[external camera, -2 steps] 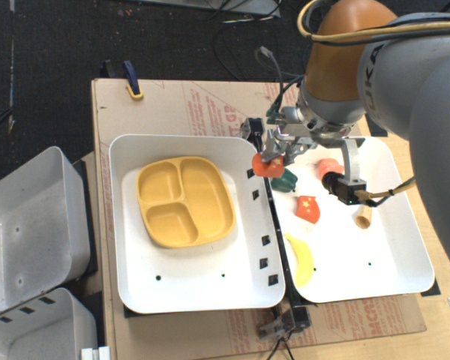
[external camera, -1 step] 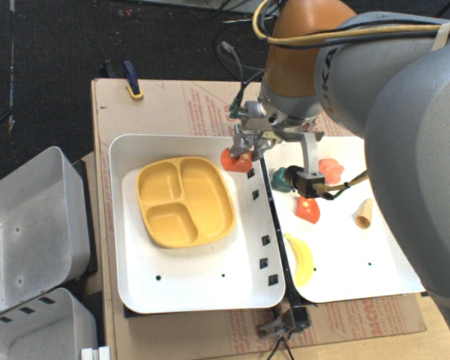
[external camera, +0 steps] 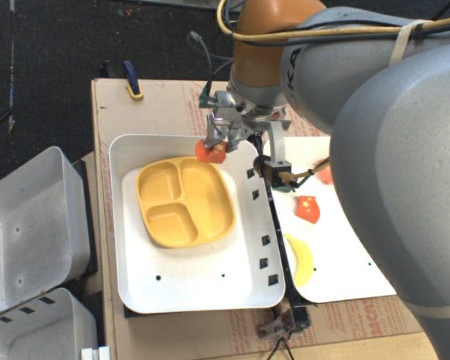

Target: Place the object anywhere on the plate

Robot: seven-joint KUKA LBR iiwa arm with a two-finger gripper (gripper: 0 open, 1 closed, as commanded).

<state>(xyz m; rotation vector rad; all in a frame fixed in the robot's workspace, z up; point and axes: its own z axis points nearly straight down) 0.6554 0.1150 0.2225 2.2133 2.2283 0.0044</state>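
Here, gripper clasps red object.

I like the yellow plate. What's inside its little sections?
The yellow plate has three sections, and all look bare. A small red object sits at its far rim, under the hand. The rim beneath that object is covered.

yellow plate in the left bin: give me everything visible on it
The yellow plate looks like moulded plastic, a rounded square with three compartments: one along its left side and two on the right. It lies flat and slightly rotated in the upper half of the left bin. All three compartments look bare. A small red object sits at its top-right rim under the gripper; whether it touches the plate is unclear.
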